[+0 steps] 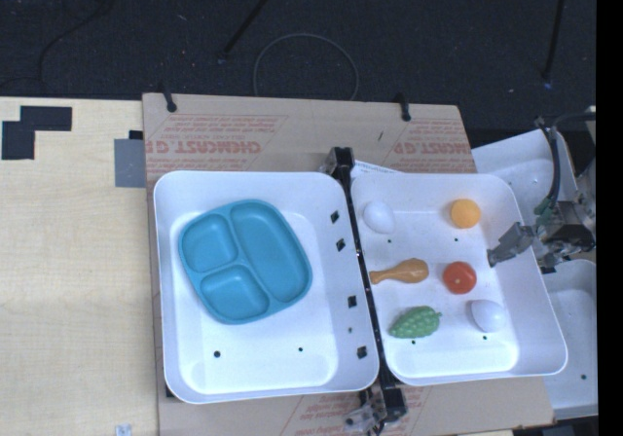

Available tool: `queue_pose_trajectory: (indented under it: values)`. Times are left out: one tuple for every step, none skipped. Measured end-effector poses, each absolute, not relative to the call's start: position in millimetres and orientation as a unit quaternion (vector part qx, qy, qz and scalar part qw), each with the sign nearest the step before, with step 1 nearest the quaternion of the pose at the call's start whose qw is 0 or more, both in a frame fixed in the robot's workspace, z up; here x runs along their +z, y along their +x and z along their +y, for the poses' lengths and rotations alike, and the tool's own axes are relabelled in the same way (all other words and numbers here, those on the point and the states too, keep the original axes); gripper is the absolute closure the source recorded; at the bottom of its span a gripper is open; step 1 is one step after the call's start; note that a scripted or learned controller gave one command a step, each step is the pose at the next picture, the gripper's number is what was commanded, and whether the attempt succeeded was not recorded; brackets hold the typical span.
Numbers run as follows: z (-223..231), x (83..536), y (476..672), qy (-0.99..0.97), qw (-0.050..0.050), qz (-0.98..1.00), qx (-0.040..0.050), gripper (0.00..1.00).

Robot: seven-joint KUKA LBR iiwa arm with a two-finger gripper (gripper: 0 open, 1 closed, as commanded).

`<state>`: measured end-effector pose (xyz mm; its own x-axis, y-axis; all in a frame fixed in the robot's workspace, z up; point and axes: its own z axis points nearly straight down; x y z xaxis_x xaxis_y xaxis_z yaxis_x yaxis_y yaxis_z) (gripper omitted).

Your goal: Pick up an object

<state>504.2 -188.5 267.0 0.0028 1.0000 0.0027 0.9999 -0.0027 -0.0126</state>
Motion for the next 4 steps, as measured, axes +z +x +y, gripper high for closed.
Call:
queue_pose_trajectory:
  values:
    - [-188, 273, 506.3, -0.707, 0.0, -0.707, 0.0004, 0.0]
    - [-185, 208, 504.9, -0.707, 0.004, -0.707, 0.0021, 0.0]
    - [-192, 155, 510.4, -0.707, 0.003, -0.707, 0.0016, 0.0]
    - [-187, 111, 505.6, -0.707, 0.004, -0.707, 0.0015, 0.0]
